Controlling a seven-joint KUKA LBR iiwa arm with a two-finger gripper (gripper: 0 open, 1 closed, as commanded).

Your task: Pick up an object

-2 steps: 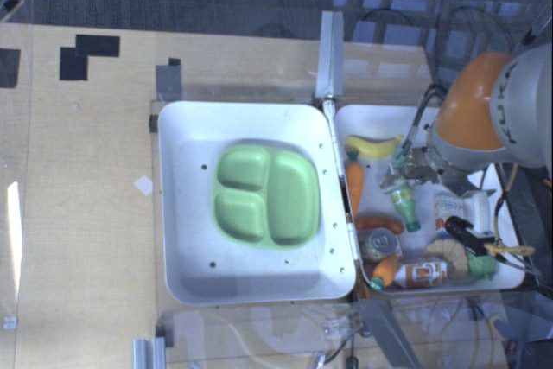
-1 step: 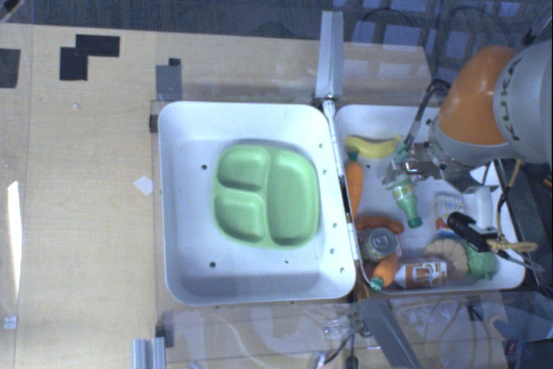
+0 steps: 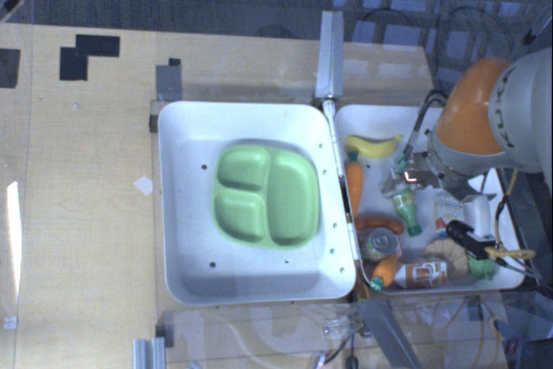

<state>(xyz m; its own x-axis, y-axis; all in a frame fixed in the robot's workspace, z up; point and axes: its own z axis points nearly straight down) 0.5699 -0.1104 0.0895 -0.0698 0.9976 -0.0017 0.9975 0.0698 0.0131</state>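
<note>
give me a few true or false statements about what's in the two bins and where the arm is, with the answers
1. The green divided plastic plate lies in the left white bin. True.
2. The yellow banana lies in the left bin. False: it lies at the far end of the right white bin.
3. The grey arm with the orange band is above the right bin. True.
4. The orange carrot lies on the green plate. False: it lies in the right bin, along its left wall.
5. A brown-labelled bottle lies on its side at the near end of the right bin. True.
</note>
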